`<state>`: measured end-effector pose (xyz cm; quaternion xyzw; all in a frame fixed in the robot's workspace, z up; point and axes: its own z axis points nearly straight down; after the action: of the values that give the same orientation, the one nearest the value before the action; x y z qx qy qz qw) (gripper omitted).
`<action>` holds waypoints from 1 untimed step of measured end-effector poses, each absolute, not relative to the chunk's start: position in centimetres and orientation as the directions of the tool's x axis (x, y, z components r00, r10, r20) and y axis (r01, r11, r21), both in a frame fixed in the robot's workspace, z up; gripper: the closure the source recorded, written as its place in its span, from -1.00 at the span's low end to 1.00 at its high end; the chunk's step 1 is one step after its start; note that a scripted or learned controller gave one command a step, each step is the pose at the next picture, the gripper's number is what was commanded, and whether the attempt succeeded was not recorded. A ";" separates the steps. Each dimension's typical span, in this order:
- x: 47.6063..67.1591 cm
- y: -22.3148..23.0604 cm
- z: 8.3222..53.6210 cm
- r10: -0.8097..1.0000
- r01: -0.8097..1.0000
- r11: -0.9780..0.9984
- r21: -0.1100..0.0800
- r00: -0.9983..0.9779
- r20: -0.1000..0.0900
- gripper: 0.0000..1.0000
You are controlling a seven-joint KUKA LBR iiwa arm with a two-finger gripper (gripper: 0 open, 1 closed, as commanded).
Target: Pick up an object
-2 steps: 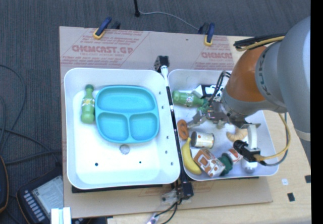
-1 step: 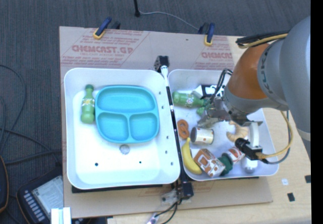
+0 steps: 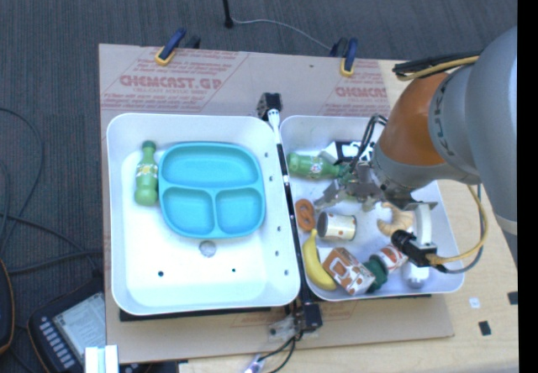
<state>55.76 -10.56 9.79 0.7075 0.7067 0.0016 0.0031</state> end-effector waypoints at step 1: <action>55.7 -10.5 10.7 1.000 1.000 -0.001 0.005 0.001 -0.002 1.00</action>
<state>55.74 -10.54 10.73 0.7074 0.7068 0.0013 0.0025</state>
